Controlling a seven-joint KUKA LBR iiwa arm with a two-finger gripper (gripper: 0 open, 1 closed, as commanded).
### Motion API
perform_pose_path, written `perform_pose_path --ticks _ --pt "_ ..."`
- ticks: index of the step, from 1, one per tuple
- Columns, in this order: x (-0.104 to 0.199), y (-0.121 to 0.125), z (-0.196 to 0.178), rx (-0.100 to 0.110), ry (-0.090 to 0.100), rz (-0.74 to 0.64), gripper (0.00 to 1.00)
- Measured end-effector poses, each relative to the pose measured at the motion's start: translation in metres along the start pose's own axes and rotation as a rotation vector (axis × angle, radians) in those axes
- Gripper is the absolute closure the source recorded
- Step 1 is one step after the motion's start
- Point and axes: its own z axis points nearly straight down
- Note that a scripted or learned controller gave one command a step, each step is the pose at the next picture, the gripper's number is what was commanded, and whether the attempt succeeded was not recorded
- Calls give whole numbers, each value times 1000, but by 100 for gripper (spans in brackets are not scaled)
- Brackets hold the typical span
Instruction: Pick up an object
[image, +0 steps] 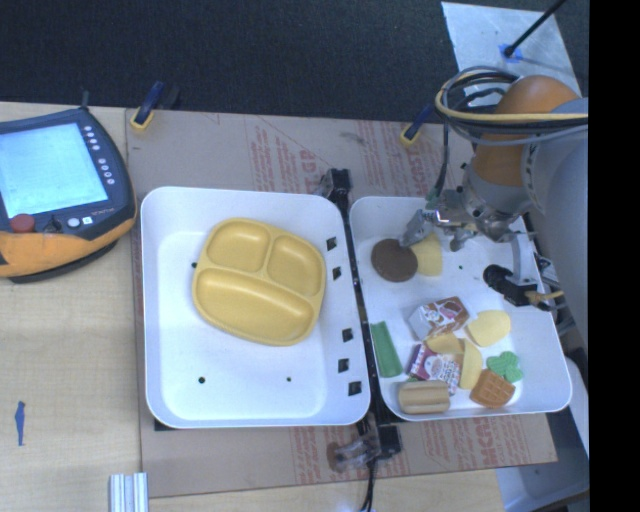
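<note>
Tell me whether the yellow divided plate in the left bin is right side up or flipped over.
Right side up: the yellow divided plate shows three hollow compartments facing upward.

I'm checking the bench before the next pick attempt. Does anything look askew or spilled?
Nothing is spilled. The yellow divided tray lies askew in the left bin, turned against the bin's edges. The toy food sits crowded at the near end of the right bin. The gripper hangs by the pale yellow piece.
</note>
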Motion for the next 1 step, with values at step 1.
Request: perform_pose_path --ticks 1 --pt "25 -93 -2 6 3 8 0"
